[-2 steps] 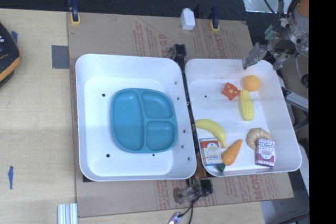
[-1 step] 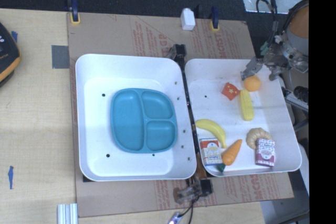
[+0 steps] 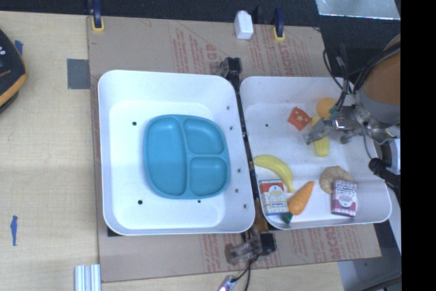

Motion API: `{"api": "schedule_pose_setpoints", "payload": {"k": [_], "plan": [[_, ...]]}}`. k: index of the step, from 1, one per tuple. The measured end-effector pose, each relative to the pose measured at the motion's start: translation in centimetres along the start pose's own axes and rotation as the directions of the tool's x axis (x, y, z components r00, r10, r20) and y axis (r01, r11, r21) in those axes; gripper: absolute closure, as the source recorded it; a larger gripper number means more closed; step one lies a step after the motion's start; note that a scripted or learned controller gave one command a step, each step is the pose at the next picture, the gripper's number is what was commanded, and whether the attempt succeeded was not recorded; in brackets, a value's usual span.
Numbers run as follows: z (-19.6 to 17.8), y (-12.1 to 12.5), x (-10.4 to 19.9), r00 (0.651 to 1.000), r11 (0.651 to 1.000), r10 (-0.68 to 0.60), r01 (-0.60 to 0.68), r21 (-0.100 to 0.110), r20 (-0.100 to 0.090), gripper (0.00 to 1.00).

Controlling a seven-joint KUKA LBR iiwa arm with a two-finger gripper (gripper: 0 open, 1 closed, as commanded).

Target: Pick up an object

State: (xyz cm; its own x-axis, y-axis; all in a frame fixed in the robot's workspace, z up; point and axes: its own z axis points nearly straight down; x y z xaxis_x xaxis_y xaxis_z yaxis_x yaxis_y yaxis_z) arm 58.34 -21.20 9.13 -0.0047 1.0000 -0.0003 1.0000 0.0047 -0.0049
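The right white bin (image 3: 381, 215) holds several items. A small red packet (image 3: 298, 118) lies near its middle, and an orange piece (image 3: 325, 106) sits just to the right of that. Lower down are a yellow banana (image 3: 274, 166), a carrot (image 3: 300, 197), a small carton (image 3: 273, 197), a tan lump (image 3: 336, 176) and a red carton (image 3: 344, 200). My gripper (image 3: 325, 131) reaches in from the right, low over a short yellow item (image 3: 321, 146) that it partly covers. I cannot see whether it touches that item.
The left white bin (image 3: 116, 208) holds a blue divided plate (image 3: 186, 155). The rims of the two bins meet along the middle of the bench. The arm's grey wrist and cables (image 3: 371, 120) hang over the right bin's far right side.
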Motion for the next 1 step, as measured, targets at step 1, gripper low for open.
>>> {"api": "schedule_pose_setpoints", "payload": {"k": [1], "plan": [[-1.1, 0.03, -0.13, 1.0, 1.0, -0.003, 0.003, 0.0, 0.002, 1.0]]}}
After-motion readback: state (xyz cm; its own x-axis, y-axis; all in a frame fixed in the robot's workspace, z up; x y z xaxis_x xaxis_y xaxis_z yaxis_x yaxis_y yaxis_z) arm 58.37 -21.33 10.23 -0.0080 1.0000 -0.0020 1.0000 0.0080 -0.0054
